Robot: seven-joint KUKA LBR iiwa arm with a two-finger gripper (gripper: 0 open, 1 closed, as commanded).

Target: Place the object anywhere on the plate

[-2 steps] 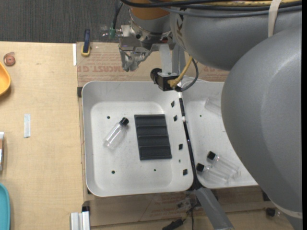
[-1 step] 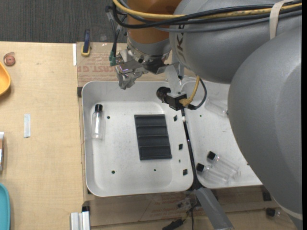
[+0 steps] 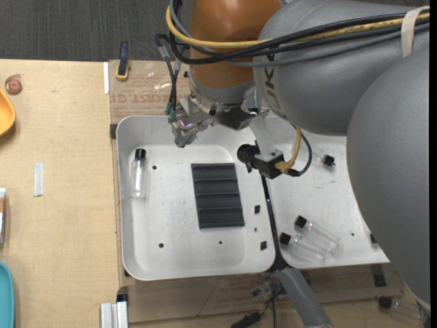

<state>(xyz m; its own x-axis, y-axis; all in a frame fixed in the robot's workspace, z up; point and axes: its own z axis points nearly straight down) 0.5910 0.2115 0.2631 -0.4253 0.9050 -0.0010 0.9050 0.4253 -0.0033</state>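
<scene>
Closest to the lens, my arm (image 3: 341, 80), grey with an orange band, fills the right and top of the view, yellow and black cables looped over it. Below it two white bins sit side by side on the bench (image 3: 54, 183).

Right bin (image 3: 355, 183): two clear vials with black caps (image 3: 307, 238) lie near its front edge, just beside each other. A small black piece (image 3: 328, 160) sits further back in the same bin.

Left bin (image 3: 136, 251): a black ribbed plate (image 3: 218, 195) lies flat near the middle. A clear vial with a black cap (image 3: 139, 173) lies well apart from the plate, along the bin's left wall, cap toward the back. Nothing rests on the plate.

My gripper (image 3: 183, 139) hangs over the back edge of the left bin, near the plate's far end, apart from the vial. Fingers too small and dark to read, so I cannot tell whether it is released or clenched; nothing visible between them.

Bench left edge: an orange dish (image 3: 5, 115), a small brown disc (image 3: 13, 85), a pale strip (image 3: 39, 180); teal edge (image 3: 5, 299) at the front left corner.
</scene>
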